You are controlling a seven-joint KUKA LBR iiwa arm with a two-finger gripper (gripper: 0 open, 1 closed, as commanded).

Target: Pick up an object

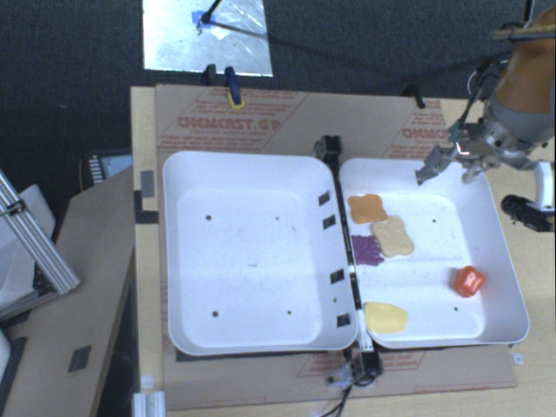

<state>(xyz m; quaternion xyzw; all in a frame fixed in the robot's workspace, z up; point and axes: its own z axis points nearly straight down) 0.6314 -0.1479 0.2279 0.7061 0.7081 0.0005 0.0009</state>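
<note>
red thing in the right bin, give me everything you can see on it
The red object is small and rounded, glossy like plastic, with an orange-lit top. It lies on the floor of the right bin, near that bin's right wall, apart from the other pieces. Nothing touches it but the bin; the gripper is above the bin's far rim.

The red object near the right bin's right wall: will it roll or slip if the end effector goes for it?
The red object looks rounded and glossy, so it may roll or squirt sideways under a pinch. It sits alone on the bin floor, so a nudge would likely move it freely. It looks small, so probably light.
</note>
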